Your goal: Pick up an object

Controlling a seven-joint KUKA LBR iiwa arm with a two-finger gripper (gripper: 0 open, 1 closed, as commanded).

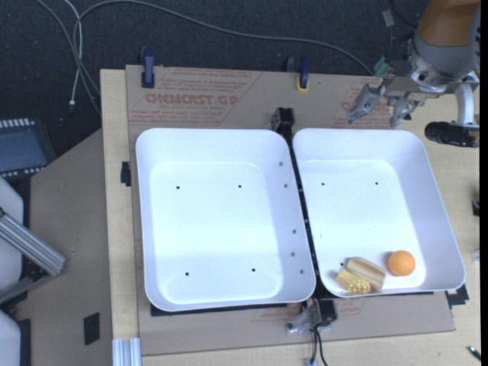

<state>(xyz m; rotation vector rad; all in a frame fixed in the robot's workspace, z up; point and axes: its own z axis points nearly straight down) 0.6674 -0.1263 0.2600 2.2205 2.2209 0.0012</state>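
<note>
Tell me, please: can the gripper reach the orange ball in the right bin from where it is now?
Probably yes. The gripper is above the far rim of the right bin; the orange ball lies uncovered at the near edge, beside a corn piece.

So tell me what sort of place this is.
Probably a robotics lab test bench: two white bins clamped onto a board, a robot arm with its pincer above them, and loose cables on dark carpet.
</note>
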